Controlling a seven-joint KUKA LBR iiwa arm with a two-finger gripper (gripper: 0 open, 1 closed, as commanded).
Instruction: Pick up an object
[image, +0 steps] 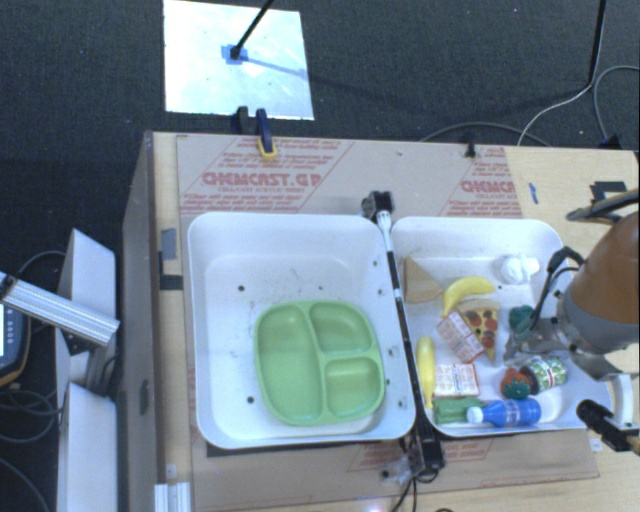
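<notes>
Camera view: arm low over right bin (560, 235), no object seen lifted yet.
Gripper (527, 345) is hidden under the wrist w/ orange band; finger state cannot be told. Nearest items: small can (548, 373), red-green toy (516, 383), blue bottle (505, 412). Descent should be centred on one item, clear of neighbours & bin wall. Left bin holds green tray (320, 362).

1. Red repeated lettering reading "CHEMCAST GP" runs across the protective sheet (300, 170) covering the bench behind the bins.
2. Printing on the small food packets (458, 380) is too small to read.
</notes>
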